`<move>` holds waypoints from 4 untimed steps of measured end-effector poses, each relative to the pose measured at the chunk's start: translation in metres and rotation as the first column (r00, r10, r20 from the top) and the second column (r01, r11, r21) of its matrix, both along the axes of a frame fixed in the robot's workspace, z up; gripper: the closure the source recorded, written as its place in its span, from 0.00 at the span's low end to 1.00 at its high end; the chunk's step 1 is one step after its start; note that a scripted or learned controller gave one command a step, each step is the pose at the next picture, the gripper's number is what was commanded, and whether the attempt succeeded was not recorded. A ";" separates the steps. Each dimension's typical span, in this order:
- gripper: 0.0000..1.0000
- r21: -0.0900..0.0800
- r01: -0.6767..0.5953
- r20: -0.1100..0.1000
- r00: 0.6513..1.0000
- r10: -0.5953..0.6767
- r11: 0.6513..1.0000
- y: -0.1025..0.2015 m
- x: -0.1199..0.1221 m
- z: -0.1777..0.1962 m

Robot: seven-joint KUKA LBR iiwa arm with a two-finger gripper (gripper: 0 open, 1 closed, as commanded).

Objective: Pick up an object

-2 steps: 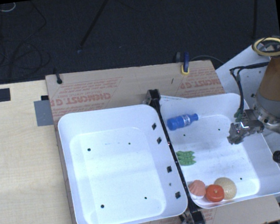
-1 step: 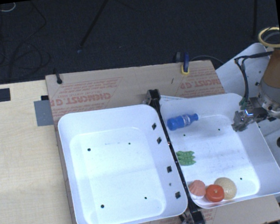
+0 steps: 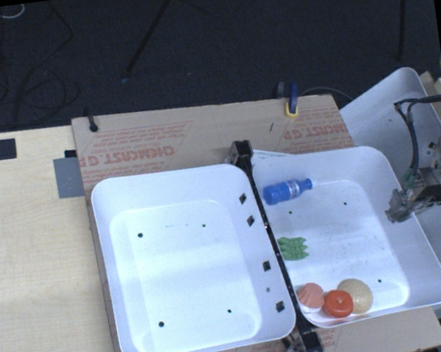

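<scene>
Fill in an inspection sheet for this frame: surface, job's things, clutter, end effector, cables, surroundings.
Surface: bench with cardboard sheet under the left bin and right bin.
Job's things: in the right bin, blue bottle lying on its side, green item, pink round item, red round item, tan round item; the last three cluster at the near wall.
Clutter: yellow-and-blue clamp on the cardboard's far edge.
End effector: at the right bin's right rim, nothing seen held.
Cables: black cable by the arm; loose cables on the dark floor.
Surroundings: dark floor.
</scene>
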State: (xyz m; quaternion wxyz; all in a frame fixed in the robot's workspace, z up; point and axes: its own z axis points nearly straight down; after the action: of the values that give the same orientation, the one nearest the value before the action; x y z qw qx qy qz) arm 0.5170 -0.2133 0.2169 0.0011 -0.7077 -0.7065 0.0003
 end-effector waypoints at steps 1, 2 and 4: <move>1.00 0.000 -0.001 0.000 1.000 0.001 1.000 0.000 -0.043 0.037; 1.00 0.002 -0.001 -0.004 1.000 0.001 1.000 0.001 -0.042 -0.004; 1.00 0.004 -0.001 -0.011 1.000 0.001 1.000 0.015 -0.043 0.016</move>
State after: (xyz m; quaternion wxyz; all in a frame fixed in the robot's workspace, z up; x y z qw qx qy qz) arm 0.4739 -0.1978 0.2334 0.0063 -0.7074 -0.7068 0.0028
